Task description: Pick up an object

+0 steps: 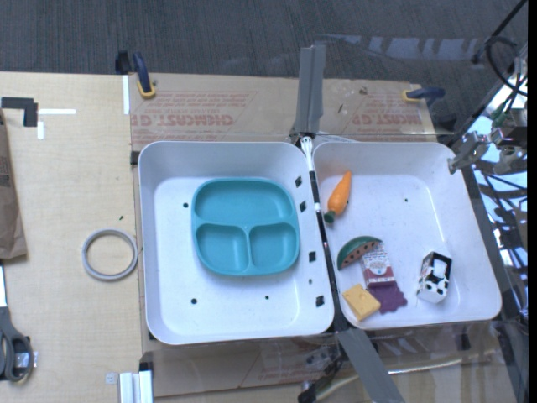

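Two shallow white bins sit side by side on the worktop. The left bin [159, 250] carries a teal divided plate [247, 226] near its middle. The right bin [453, 217] carries the small things: an orange carrot [339, 193] tilted against its left wall toward the far edge, a watermelon slice [357, 251] left of centre, a small carton with a purple base [383, 276] just beside the slice on its near side, a yellow block [362, 302] at the near-left corner touching the carton's base, and a black-and-white cow figure [435, 277] toward the near-right corner, apart from the rest. A grey tape ring [110, 253] lies on the bare worktop left of the bins. Whether the claw is open or closed, I cannot tell
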Robot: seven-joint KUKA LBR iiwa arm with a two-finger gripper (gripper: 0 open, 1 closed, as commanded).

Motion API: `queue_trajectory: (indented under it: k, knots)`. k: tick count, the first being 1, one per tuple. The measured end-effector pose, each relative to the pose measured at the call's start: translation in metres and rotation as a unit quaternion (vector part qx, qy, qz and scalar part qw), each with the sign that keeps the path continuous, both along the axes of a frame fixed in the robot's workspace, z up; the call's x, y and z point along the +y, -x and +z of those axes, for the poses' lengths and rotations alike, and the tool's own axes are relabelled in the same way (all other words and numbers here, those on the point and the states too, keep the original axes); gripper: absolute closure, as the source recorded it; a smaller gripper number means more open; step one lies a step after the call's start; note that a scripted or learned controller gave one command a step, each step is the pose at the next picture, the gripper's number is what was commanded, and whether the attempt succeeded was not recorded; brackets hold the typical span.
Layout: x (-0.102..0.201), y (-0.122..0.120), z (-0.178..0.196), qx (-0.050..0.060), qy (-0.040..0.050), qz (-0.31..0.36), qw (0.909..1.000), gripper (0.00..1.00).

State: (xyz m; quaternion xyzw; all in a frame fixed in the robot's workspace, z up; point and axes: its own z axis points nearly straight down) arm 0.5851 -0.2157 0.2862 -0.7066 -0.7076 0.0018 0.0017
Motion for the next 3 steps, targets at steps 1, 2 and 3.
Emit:
queue_trajectory:
  k: [1,2,3]
  knots:
    - [0.056,0.014,-0.152,0.0,0.0006,-0.141,0.99,0.0]
    - [0.085,-0.043,-0.158,-0.001,0.0004,-0.01,0.9999,0.0]
    - [0.106,0.016,-0.164,0.0,-0.0005,0.03,0.9996,0.0]
